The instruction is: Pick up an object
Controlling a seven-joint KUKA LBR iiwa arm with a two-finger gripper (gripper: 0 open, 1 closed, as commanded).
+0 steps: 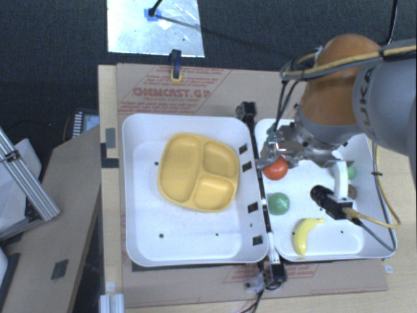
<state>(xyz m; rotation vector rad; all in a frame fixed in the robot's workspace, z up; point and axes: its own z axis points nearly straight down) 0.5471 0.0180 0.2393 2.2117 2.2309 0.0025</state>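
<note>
While the hand (277, 150) is parked low at the right bin's (326, 250) left wall, an orange-red ball (277, 169) is seen touching it on the near side. Whether anything is gripped can't be told. A green ball (279, 203) and a banana (305, 233) are spotted nearer still.

Yellow divided plate (197, 172) lies in left bin (140, 240).

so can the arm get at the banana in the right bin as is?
Probably yes. The banana lies alone near the right bin's front wall, nothing on top; the green ball sits apart. The wall may crowd the approach.
</note>
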